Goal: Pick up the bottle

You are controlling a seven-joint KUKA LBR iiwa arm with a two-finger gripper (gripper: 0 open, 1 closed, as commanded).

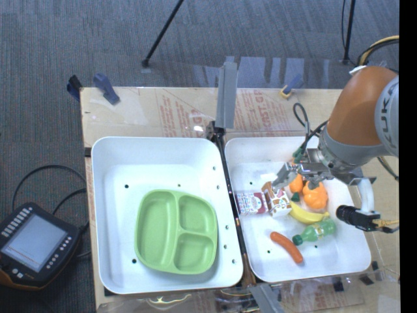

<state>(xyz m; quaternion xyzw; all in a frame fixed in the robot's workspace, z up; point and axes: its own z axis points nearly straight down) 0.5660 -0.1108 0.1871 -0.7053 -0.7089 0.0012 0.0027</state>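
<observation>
I see the small green plastic bottle (315,232) lying in the right white bin (251,152) beside the yellow banana (306,214), and my gripper (301,173), state unclear, may grab fruit instead

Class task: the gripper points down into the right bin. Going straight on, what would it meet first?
Probably the orange fruit directly under the gripper, not the bottle, which lies nearer the camera beyond the banana. Depth is uncertain.
</observation>
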